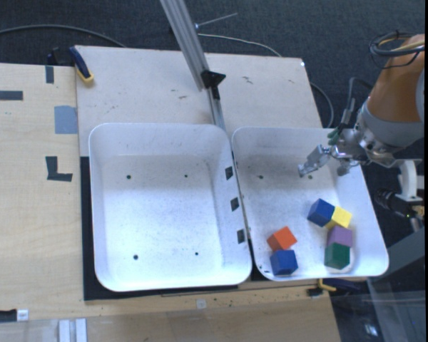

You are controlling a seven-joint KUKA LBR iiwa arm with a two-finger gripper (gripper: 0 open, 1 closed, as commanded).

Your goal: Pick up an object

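A: Hovering pincer (pixel 314 164) over the right bin (pixel 253 191), upper part, nothing between its fingers; spread — cannot tell.

B: Blocks sit near that bin's lower right corner. The blue cube (pixel 320 211) stands outermost; I'd descend straight there.

A: Yellow block (pixel 341 217) touches it, purple block (pixel 339 236) beside. Crowded; bin wall close.
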